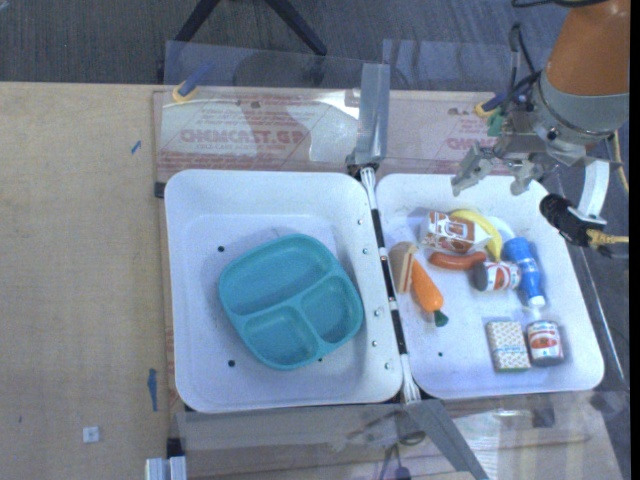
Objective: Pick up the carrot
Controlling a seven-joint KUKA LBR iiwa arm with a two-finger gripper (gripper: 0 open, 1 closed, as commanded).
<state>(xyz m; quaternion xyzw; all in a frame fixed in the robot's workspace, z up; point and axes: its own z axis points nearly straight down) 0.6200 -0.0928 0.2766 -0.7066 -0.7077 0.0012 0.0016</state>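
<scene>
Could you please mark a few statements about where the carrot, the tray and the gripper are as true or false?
1. The carrot lies in the right bin. True.
2. The teal divided tray sits in the right bin. False: it sits in the left bin.
3. The gripper holds the carrot. False: it hangs open above the right bin's far edge, apart from the carrot.
4. The blue bottle lies right of the carrot. True.
5. The carrot rests on the tray. False: it lies on the bin floor.
</scene>
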